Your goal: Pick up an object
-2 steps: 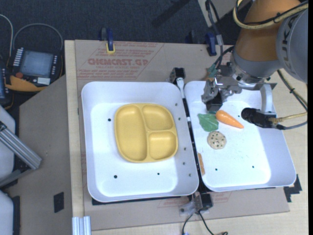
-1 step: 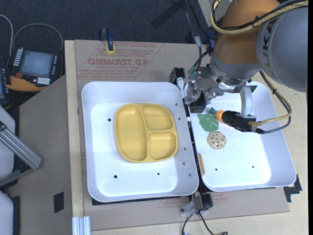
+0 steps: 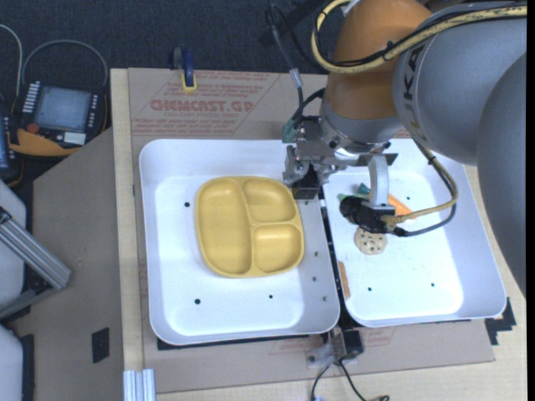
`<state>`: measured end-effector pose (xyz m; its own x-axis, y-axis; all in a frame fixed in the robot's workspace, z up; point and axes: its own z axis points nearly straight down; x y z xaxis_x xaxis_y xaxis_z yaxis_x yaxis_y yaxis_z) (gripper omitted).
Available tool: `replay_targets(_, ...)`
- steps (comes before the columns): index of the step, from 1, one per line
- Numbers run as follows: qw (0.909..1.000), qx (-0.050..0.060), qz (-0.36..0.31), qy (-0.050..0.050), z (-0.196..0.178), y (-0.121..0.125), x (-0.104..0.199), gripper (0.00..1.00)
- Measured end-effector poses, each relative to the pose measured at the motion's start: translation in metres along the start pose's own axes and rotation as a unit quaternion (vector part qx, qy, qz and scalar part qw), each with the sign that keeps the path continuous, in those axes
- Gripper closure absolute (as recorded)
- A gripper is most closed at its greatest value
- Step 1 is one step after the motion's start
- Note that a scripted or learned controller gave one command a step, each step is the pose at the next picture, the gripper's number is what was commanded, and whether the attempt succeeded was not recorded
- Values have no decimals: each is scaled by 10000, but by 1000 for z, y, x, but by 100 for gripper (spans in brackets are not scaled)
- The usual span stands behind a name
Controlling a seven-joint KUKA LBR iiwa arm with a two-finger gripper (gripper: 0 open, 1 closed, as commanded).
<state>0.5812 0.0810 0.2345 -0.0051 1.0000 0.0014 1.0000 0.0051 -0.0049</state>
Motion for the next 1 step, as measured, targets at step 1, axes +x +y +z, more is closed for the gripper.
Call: replay_targets(1, 10000, -8, 23, -6, -1, 1, -3, 0)
